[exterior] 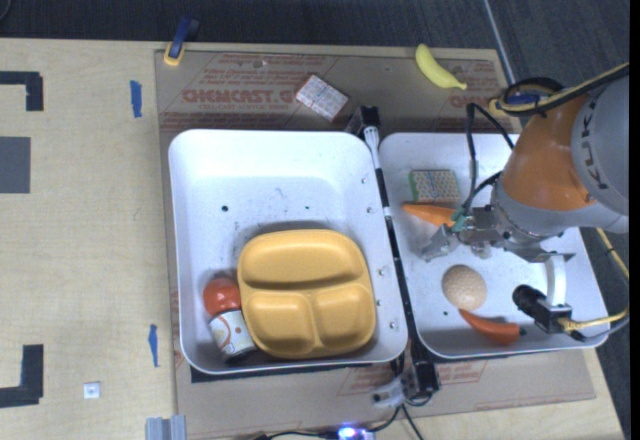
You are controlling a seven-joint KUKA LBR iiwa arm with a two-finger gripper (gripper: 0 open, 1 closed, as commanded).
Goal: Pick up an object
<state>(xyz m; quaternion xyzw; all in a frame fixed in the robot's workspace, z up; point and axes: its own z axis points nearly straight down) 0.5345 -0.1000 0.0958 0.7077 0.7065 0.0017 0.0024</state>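
Observation:
The right bin holds an orange carrot-shaped piece, a green patterned sponge behind it, a beige egg-shaped ball and a second orange piece near the front wall. My gripper is low in this bin, pointing left. It sits just in front of the first carrot piece's right end and above-left of the ball. The orange wrist band hides part of the bin's right side.
The left bin holds a large yellow divided tray and a red and white can at its front left. A yellow banana, a small patterned card and a blue clip lie on the cardboard behind the bins.

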